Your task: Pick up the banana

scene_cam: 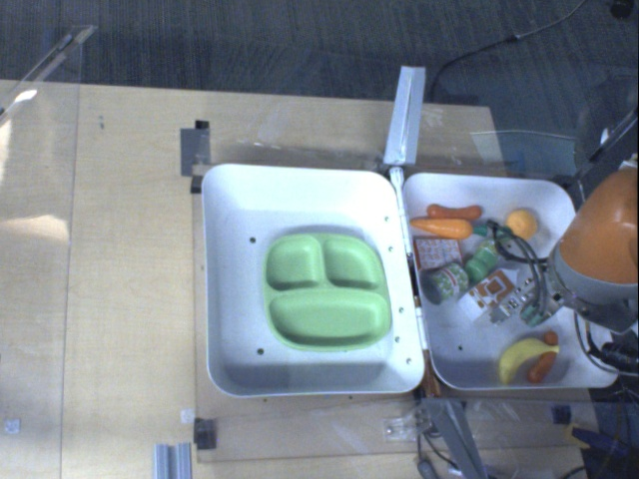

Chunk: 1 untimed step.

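At the near edge of the right-hand shallow white bin lies the curved yellow banana, resting on the bin floor with a small reddish sausage-shaped piece touching its right end. Nothing grips the banana. Just beyond it, the two-finger gripper hangs over the middle of the same bin, below the grey arm with its orange band, which reaches in from the right. Its tip sits among cables and small packets, so whether the fingers are open or closed cannot be told. Beside the gripper, to the left, lie a patterned carton and a green can-like item. Farther back rest two orange carrots and a small yellow-orange round fruit. In the left-hand white bin sits a pale green plastic tray with three compartments.
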Motion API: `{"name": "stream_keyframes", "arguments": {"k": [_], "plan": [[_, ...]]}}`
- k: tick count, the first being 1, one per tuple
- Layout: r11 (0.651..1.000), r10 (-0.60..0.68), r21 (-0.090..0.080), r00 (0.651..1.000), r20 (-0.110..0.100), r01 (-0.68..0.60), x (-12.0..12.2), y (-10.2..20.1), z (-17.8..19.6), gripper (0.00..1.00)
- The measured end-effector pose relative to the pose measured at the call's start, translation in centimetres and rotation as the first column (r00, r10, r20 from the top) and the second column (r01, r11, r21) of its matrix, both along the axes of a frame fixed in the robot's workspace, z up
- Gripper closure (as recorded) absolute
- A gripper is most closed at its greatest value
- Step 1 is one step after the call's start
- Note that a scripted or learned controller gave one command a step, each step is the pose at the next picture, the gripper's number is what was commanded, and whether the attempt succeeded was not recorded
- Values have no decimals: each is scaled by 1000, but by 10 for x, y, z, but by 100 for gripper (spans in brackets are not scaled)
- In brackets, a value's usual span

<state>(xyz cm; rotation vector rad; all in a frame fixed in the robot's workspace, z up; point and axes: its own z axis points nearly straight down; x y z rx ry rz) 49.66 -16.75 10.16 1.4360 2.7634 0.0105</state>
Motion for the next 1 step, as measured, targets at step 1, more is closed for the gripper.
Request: {"name": "stream_keyframes", "arguments": {"k": [1], "plan": [[980, -197, 6, 980, -21, 197, 57, -29, 82, 100]]}}
